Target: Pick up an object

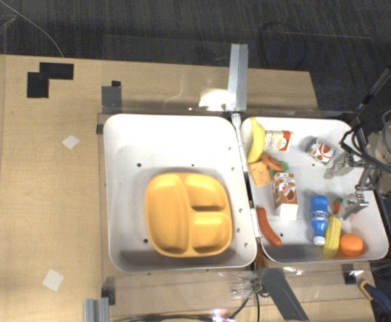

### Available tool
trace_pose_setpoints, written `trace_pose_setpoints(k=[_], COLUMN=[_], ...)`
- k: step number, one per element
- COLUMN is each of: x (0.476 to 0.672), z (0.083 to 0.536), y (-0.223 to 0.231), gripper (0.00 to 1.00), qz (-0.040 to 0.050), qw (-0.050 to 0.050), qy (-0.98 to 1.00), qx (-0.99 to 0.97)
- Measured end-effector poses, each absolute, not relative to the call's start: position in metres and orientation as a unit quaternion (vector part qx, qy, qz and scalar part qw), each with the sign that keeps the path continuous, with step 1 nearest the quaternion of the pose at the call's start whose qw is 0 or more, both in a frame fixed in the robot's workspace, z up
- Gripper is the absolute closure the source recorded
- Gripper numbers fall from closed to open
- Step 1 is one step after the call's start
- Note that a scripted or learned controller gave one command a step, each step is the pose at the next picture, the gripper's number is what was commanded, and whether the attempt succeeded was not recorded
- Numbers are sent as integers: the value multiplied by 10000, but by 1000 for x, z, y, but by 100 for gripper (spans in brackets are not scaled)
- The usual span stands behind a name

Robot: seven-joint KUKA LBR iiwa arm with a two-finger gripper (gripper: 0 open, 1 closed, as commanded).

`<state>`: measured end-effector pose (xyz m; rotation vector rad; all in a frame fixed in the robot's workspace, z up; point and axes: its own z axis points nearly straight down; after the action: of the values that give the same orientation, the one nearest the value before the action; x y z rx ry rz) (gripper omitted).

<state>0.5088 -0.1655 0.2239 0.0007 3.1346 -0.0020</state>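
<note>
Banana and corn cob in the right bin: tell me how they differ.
The banana lies at the bin's far left edge against the divider; the corn cob lies near the front right, between a blue bottle and an orange. The banana is smooth, curved and larger; the corn cob is straight, shorter and bumpy. Both are yellow and lie lengthwise.

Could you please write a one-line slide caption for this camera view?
The tool hovers over the right bin of toy food, open, near a blue bottle; a yellow divided plate sits in the left bin.
</note>
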Motion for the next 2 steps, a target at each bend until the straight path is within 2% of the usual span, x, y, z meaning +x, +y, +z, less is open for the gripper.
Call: trace_pose_setpoints(k=[1,2], x=[524,600], z=[90,89], y=[-170,-170], gripper=[0,0], qz=[-13,10], qw=[85,54], qy=[9964,9597], qx=[848,2809])
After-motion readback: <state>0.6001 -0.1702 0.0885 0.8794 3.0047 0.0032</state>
